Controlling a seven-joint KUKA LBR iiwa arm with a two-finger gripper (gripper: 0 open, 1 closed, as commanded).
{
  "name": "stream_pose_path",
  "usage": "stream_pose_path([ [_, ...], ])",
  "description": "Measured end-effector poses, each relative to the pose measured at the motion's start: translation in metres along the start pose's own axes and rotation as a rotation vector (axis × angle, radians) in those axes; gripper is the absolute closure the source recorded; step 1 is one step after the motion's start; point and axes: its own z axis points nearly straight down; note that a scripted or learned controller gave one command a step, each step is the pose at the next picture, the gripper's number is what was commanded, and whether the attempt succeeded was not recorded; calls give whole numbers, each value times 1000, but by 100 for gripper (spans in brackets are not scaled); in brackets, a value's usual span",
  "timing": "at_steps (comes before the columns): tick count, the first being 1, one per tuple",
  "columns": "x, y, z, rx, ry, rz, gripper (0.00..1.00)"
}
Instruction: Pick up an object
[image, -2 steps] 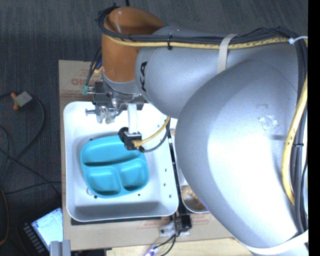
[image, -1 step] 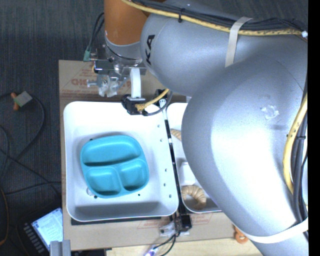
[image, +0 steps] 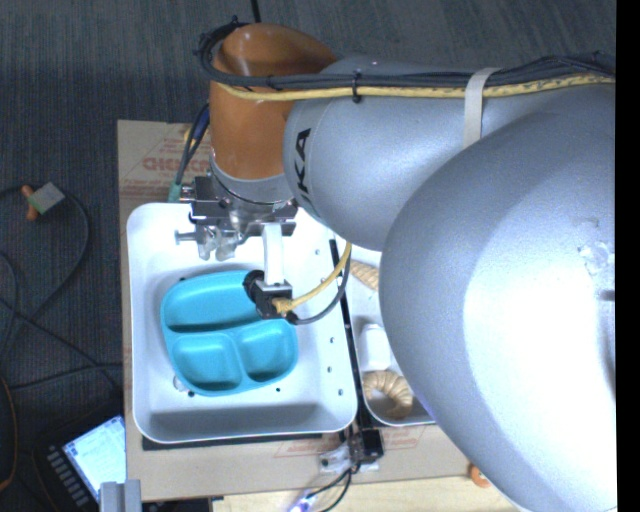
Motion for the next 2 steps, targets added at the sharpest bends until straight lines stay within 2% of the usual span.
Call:
stream_pose_path([
  [1, 0, -65, 20, -2, 0, 0, 100],
  [2, -34, 28, -62, -5, 0, 2, 100],
])
